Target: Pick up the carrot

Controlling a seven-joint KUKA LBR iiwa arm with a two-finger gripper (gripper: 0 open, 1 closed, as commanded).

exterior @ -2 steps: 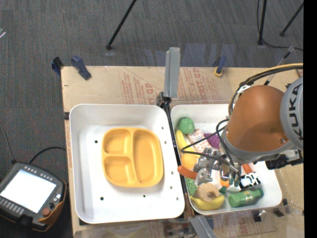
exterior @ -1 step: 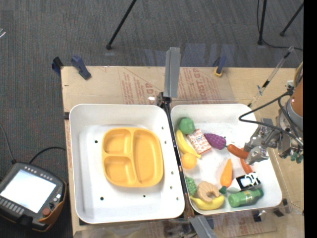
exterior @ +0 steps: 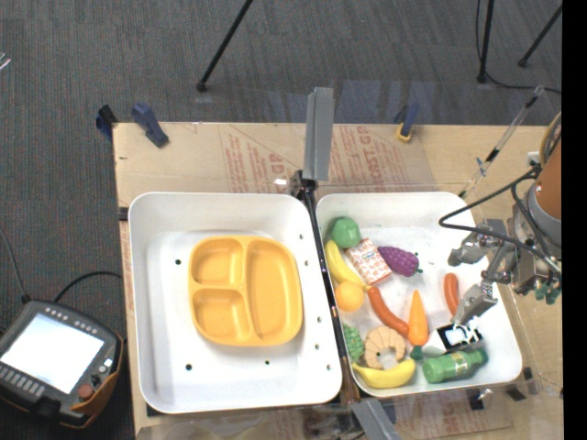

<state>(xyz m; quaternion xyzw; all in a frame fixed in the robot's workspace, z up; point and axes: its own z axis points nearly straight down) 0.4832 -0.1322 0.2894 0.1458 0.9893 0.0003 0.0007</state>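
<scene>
From my station I see the worktop (exterior: pixel 229 154), brown board carrying two white bins side by side. The left bin (exterior: pixel 160 246) lies well away from the fingers, on their far side across the centre divider, and holds a yellow divided plate (exterior: pixel 246 290). The right bin (exterior: pixel 431 211) is the one the arm (exterior: pixel 550 200) reaches over, coming in from the right edge.

The fingers (exterior: pixel 472 305) hang over the right part of that bin, and I cannot tell from this angle whether they are spread or closed; nothing is visibly between them. Directly below them sits a green bottle (exterior: pixel 453 365), with a small black and white item (exterior: pixel 456 335) just above it.

The carrot (exterior: pixel 417 317) lies left of the fingers, near but apart from them, pointed end upward, resting on the bin floor. Between the carrot and the fingers there is a small red-orange sausage-shaped piece (exterior: pixel 450 291). Further left of the carrot lie another long orange piece (exterior: pixel 387 310), a purple fruit (exterior: pixel 399 259), a banana (exterior: pixel 385 374), a green round fruit (exterior: pixel 345 232) and an orange (exterior: pixel 349 296).
</scene>
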